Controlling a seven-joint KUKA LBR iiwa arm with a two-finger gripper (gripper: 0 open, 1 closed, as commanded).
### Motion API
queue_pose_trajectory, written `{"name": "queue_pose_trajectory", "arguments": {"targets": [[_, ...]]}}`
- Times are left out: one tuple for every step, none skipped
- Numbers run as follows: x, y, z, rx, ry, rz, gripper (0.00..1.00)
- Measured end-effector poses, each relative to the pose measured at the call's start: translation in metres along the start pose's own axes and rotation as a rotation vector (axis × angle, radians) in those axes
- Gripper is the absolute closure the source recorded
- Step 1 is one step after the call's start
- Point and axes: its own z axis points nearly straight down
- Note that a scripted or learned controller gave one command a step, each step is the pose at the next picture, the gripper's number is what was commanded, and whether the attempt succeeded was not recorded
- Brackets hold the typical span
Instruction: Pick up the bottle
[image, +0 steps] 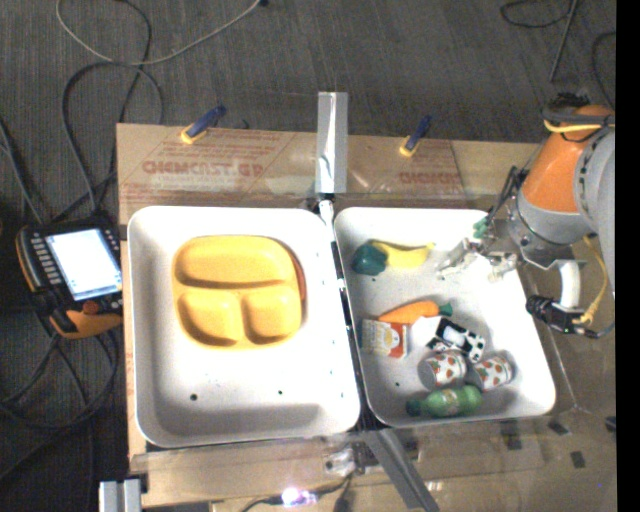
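Observation:
The green bottle (445, 402) lies on its side at the front edge of the right bin (535, 330), just in front of two cans. My gripper (477, 260) hovers over the far right part of that bin, well behind the bottle and to the right of the banana (405, 255). Its fingers stand open with nothing between them. The arm's orange band (565, 175) shows above the wrist at the right.
The right bin also holds a dark green round item (368, 259), a carrot (412, 312), a small carton (385, 338), a black-and-white object (462, 337) and two printed cans (445, 368). A yellow divided tray (240, 290) lies in the left bin (160, 380). A handheld pendant (75, 265) sits left of the bench.

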Motion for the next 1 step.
{"name": "queue_pose_trajectory", "arguments": {"targets": [[0.1106,-0.0052,0.0318,-0.004,-0.002,0.305,0.0]]}}
